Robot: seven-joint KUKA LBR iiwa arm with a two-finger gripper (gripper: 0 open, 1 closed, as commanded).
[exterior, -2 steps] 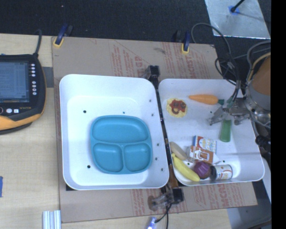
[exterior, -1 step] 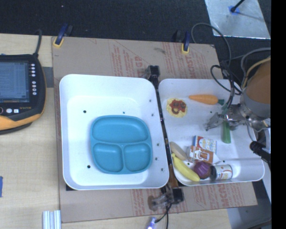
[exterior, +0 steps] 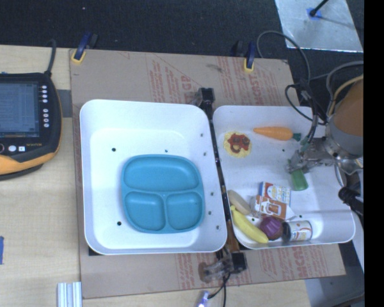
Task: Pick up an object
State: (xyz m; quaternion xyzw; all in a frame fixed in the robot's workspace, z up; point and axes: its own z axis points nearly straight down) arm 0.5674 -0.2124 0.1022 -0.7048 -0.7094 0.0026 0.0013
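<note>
Although the right bin (exterior: pixel 243 117) holds several objects, none is seen between the fingers of the gripper (exterior: pixel 299 170); how far they are parted cannot be told. A small green item (exterior: pixel 299 181) beneath could be nudged aside, and the carrot (exterior: pixel 273 133) missed.

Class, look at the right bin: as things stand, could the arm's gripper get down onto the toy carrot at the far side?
Probably yes. The carrot lies alone on bare bin floor, apart from the small pizza beside it, with nothing on top of it. The gripper is already low in the same bin, just nearer than the carrot's green tip.
</note>
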